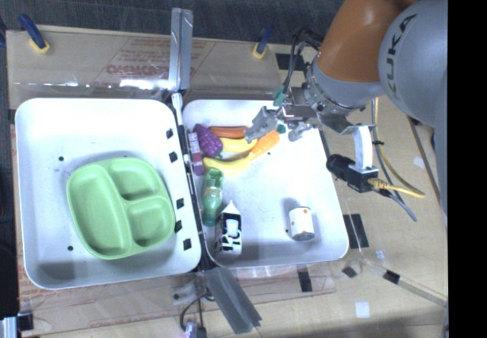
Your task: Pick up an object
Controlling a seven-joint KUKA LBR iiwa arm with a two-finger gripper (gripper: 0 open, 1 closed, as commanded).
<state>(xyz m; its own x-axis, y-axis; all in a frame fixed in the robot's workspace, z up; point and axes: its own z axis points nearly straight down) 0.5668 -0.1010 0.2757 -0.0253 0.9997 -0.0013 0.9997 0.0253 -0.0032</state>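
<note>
White plastic, shallow: left bin (46, 253), set on the table (91, 55). One green divided tray (122, 207) is held within it, lying flat, three compartments visible.

Right bin (323, 176), white, set just beside the left one. Along its left wall are listed: a purple grape cluster (207, 140); a green bottle (211, 193) lying lengthwise against the wall; a small black-and-white carton (230, 234) at the near corner. At the far middle, a heap of toy food is recorded: a yellow banana (232, 160), an orange carrot (265, 145), and an orange sausage-like piece (227, 132) behind them. Toward the near right, well apart from the heap, a small white cup with an orange mark (302, 223) lies alone.

End effector (268, 122), entered from the right on the grey arm, is placed over the far middle of the right bin, just at the carrot's upper end. Whether it is wide or narrow cannot be told; nothing is confirmed as grasped.

Governing relation: the carrot is judged the nearest candidate, lying directly below and slightly left of the end effector, long axis running diagonally from lower left to upper right. A short descent is judged sufficient; crowding by the banana is noted as a risk.
</note>
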